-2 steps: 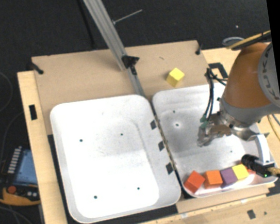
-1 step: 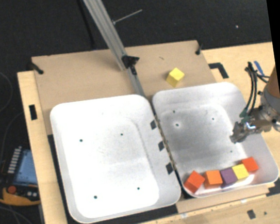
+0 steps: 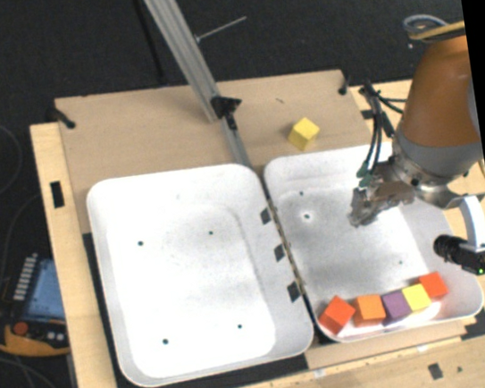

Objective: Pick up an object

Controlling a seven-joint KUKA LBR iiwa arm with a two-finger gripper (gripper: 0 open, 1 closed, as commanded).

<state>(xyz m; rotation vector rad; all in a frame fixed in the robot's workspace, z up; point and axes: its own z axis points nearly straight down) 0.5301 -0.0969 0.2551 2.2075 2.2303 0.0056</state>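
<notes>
The gripper (image 3: pixel 364 207) hangs over the middle of the right bin (image 3: pixel 323 249), low above its floor; whether its claw is apart or together cannot be told at this angle. Five blocks sit in a row along the near edge of that bin: an orange-red cube (image 3: pixel 337 313) toward the near left corner, then an orange block (image 3: pixel 370 308), a purple block (image 3: pixel 395 305), a yellow block (image 3: pixel 417 297) and a red block (image 3: pixel 433 285) toward the near right corner. A yellow cube (image 3: pixel 303 132) lies on the bench (image 3: pixel 143 131) beyond the right bin's far edge. The left bin (image 3: pixel 120 279) sits beside it.
</notes>
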